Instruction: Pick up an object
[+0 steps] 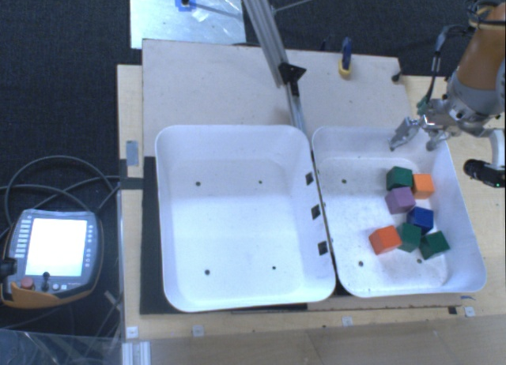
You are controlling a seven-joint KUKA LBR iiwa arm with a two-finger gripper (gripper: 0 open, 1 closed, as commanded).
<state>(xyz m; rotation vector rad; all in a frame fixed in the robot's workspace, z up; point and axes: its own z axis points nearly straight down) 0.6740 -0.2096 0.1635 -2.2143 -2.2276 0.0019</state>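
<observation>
Several small blocks lie clustered in the right bin point(348, 276): a green block point(400, 177), an orange block point(424, 185), a purple block point(400, 199), a blue block point(421, 218), a second orange block point(385, 238) and two more green blocks point(409, 235) point(434, 244). My gripper point(417, 136) hangs over the far right corner of that bin, beyond the cluster. It is open, its two fingers spread with nothing between them. The nearest block is the green one, just in front of the gripper.
The left bin point(170, 197) stands beside the right one, with a shared rim between them. A slanted metal pole point(269, 31) crosses the back board. A teach pendant point(51, 257) with its cable lies off the bench at the left.
</observation>
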